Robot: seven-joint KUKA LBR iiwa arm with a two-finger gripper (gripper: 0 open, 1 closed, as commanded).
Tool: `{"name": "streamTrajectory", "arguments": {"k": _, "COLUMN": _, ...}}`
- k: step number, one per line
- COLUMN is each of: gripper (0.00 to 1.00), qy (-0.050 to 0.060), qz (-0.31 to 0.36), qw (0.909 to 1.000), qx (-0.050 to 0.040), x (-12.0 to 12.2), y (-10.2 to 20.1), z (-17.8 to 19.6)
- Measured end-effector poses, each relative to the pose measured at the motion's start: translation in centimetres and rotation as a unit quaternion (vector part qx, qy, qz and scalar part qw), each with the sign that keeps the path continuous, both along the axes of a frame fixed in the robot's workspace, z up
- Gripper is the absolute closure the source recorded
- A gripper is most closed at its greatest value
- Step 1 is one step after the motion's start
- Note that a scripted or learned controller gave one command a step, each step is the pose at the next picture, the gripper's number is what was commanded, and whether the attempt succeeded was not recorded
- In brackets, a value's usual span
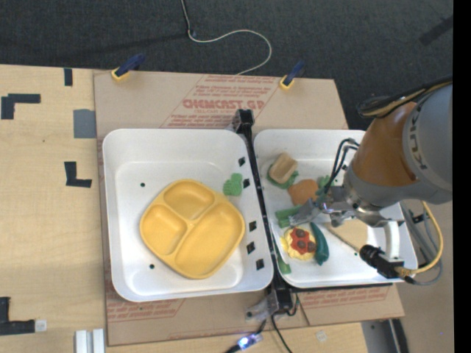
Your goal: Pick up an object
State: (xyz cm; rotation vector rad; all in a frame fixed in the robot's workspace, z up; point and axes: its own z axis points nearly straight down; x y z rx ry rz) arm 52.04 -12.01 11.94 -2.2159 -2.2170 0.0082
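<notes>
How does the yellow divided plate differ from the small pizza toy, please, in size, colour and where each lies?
The yellow divided plate is far larger than the pizza toy. The plate is plain yellow with three compartments; the pizza toy is yellow topped with red. The plate lies in the left bin, the pizza toy in the right bin near the gripper. Both lie flat.

1. The right bin (335, 276) is crowded at its left half: a sandwich (282, 169), an orange roll (302, 191), a pizza slice (298, 243) and a green pepper (321, 245) lie near one another.
2. The arm (397, 160) overhangs that bin's right side.
3. In the left bin (118, 197), a yellow divided plate (193, 228) takes the middle; bare floor runs along the top and left walls.
</notes>
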Motion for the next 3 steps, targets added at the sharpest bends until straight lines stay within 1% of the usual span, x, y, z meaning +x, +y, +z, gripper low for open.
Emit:
{"name": "streamTrajectory", "arguments": {"k": 1, "gripper": 0.00, "qy": -0.004, "qz": 0.000, "qw": 1.0000, "qx": -0.0009, "x": 0.0, "y": 0.1, "z": -3.5}}
{"name": "streamTrajectory", "arguments": {"k": 2, "gripper": 1.00, "qy": -0.005, "qz": 0.001, "qw": 1.0000, "qx": -0.0004, "x": 0.1, "y": 0.1, "z": -2.4}}
{"name": "streamTrajectory", "arguments": {"k": 3, "gripper": 1.00, "qy": -0.005, "qz": 0.001, "qw": 1.0000, "qx": -0.0007, "x": 0.2, "y": 0.5, "z": 1.8}}
